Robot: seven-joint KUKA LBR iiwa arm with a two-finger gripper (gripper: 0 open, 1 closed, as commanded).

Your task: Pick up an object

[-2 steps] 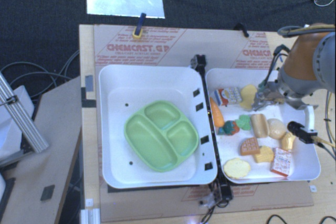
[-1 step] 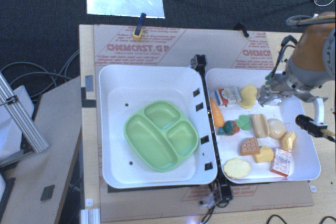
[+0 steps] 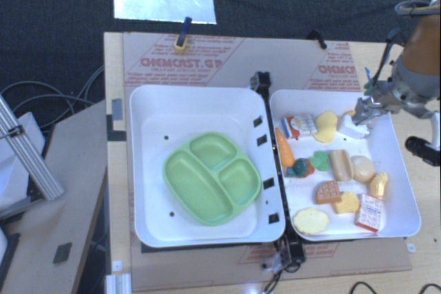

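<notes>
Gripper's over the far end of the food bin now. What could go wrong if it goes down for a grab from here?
1. The gripper hangs by a white item close to the right bin's far wall, so the fingers may strike the wall.
2. The yellow piece and the red-and-white packet lie close beside it; a descent could nudge them or catch two things.
3. The toy foods are small and crowded, so a grasp may slip.

Hidden and cut-off parts

The arm (image 3: 420, 58) runs off the right edge; the tool (image 3: 362, 113) covers part of a white item (image 3: 350, 129), and its finger gap is too blurred to read.
</notes>
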